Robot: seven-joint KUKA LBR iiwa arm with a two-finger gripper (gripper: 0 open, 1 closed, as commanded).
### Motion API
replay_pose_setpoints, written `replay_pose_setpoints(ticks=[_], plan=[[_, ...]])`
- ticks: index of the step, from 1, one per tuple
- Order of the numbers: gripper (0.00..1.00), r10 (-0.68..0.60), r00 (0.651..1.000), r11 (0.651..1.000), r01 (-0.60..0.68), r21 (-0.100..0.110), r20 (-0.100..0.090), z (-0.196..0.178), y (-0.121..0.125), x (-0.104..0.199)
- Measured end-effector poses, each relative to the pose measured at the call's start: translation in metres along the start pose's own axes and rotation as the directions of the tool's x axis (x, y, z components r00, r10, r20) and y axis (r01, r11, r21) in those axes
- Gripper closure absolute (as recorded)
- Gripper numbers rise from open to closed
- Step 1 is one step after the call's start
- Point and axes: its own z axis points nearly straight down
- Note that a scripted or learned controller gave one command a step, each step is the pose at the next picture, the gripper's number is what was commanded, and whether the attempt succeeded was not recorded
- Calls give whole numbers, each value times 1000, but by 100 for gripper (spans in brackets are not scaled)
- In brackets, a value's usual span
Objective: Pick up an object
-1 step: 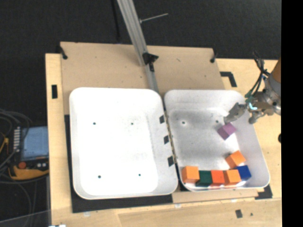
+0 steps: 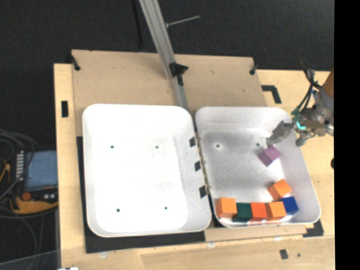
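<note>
Progress looks early: as far as the view tells, nothing has been lifted yet, and every block rests on a bin floor.

Taking the right-hand bin (image 2: 225,122) as the landmark and going left to right: to its left, touching along the shared edge, sits the left-hand bin (image 2: 112,128), both on the wooden desk (image 2: 225,63). Inside the right-hand bin, along its near wall, a row of blocks runs from an orange block (image 2: 226,206) through a green block (image 2: 243,211), a second orange block (image 2: 258,210) and a third orange one (image 2: 276,209) to a blue block (image 2: 289,205). A further orange block (image 2: 280,188) sits tilted just above the right end of that row. Well apart from the row, toward the bin's far right part, lies a purple block (image 2: 269,155), alone on the floor.

The gripper (image 2: 288,133) hangs at the bin's far right corner, just above and to the right of the purple block. One grey finger (image 2: 278,132) slants down toward that block, and its tip looks close to it, but I cannot tell whether it touches. Whether the jaws stand apart or together I cannot tell either; nothing is seen between them.

My judgement: the purple block is the likely target, and the whole grasp and lift remain to be done.
</note>
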Motion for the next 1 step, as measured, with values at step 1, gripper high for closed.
replay_pose_setpoints(ticks=[1], plan=[[0,4,1000,1000,-4,6,2,63,-3,0]])
